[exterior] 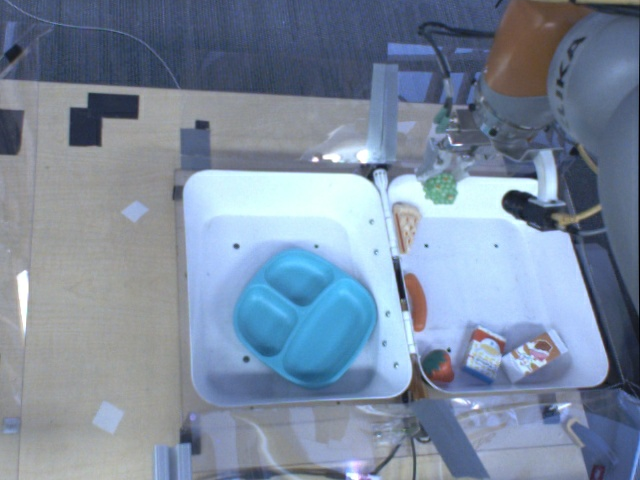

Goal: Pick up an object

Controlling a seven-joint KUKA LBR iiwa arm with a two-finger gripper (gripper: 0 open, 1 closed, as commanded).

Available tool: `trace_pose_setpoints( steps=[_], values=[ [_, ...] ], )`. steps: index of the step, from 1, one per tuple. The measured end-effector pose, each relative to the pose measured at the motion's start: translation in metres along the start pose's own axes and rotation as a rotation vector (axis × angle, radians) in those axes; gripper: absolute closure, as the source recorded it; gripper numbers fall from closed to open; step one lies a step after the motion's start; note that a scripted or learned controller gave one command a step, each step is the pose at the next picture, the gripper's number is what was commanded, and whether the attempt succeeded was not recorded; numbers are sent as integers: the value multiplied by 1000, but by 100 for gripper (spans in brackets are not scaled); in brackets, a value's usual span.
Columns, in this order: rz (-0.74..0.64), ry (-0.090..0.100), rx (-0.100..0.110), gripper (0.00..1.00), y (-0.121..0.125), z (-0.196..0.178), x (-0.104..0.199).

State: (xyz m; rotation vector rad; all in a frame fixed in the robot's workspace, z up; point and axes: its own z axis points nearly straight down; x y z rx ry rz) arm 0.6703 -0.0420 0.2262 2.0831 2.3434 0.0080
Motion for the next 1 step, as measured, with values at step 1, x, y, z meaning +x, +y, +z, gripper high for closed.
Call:
trace_pose_setpoints(
  steps=[1],
  values=[
    [59,0,5,100,-7,65,-46]
  ],
)
